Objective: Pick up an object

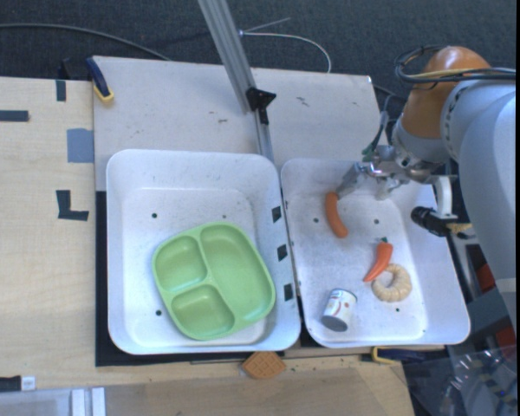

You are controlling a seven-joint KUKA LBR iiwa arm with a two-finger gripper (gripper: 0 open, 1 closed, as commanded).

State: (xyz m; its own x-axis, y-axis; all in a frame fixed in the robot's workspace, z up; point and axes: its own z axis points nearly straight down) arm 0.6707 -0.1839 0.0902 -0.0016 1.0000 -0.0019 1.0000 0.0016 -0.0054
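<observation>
- green tray [213, 281], three compartments, sits in the left bin [121, 232], down toward the front-right corner and a bit skewed
- metal pole [228, 46] slants in from the top, ends at a black clamp [260, 99] by the gap between the bins
- blue and yellow clamp thing [100, 80] at the back-left corner of the white board [182, 102]
- wooden bench [35, 258] on the left with grey and black tape marks [80, 145]
- thin cable [303, 46] loops over the dark floor up top
- small brown waffle-looking piece [263, 366] just off the front edge, between the bins
</observation>
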